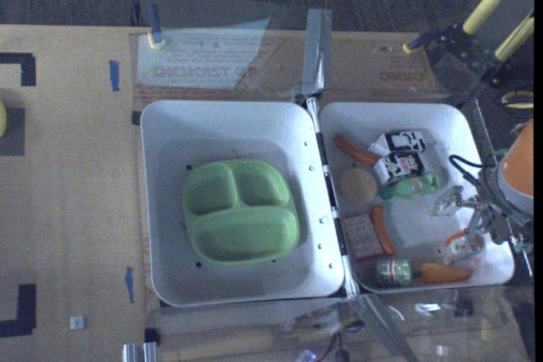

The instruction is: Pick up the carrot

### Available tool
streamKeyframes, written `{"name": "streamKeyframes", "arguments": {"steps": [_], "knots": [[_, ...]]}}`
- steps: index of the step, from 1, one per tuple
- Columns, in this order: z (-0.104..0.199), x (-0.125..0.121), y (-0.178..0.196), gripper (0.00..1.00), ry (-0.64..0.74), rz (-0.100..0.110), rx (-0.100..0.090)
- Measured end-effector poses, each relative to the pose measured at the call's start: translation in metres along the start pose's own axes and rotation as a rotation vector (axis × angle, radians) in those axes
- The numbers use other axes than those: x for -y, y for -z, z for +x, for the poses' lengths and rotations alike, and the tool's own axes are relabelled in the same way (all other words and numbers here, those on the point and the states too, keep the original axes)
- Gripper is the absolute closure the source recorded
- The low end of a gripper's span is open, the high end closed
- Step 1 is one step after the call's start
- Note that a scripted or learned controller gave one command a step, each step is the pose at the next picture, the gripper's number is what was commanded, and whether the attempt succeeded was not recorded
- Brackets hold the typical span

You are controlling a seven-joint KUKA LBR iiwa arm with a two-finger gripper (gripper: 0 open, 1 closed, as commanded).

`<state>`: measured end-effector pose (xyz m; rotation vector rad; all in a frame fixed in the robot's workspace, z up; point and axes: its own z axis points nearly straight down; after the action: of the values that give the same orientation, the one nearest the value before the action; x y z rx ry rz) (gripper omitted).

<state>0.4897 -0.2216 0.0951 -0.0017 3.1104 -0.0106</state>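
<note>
The carrot (445,272) is an orange tapered piece lying flat along the front wall of the right bin (475,127), near its front right corner. My gripper (457,223) hangs over the right side of that bin, just behind the carrot and apart from it. Its two metal fingers (448,202) stand spread, with only white bin floor between them, so it is open. The arm's orange band (519,169) enters at the right edge.
A green can (393,270) lies right beside the carrot's left end. Two sausages (356,151) (383,231), a round bun (358,185), two small cartons (401,155), a green toy (414,186) and a brown packet (362,236) fill the bin's left half. The left bin (161,182) holds a green divided plate (242,210).
</note>
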Motion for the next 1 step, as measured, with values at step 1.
{"name": "streamKeyframes", "arguments": {"steps": [1], "knots": [[-0.0005, 0.0015, -0.0022, 0.00, -0.007, 0.000, 0.000]]}}
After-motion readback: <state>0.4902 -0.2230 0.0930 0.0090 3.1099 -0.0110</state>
